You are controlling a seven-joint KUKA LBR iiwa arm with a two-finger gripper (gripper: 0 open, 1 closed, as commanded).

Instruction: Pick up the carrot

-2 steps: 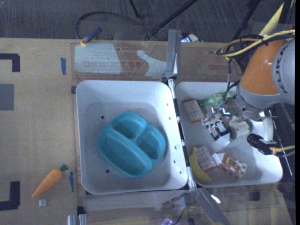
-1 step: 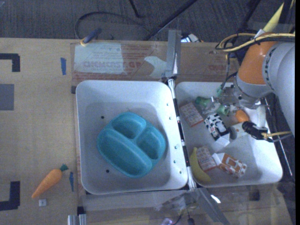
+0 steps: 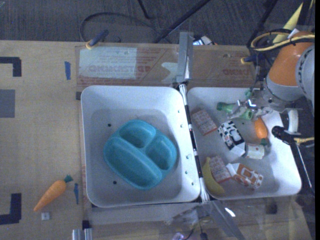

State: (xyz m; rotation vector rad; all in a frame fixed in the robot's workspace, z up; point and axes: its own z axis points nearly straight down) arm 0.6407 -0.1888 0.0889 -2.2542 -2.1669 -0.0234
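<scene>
though the arm is over the right-hand bin, the task looks barely begun. left of the left bin, off its lower corner on bare bench, lies a carrot, orange with a green top, untouched. a second orange carrot lies right of that bin, in the neighbouring bin, just below the gripper. whether the gripper is wide or narrow i cannot tell; the grasp and lift remain.

Robot lab, taped bench, tripod legs
</scene>
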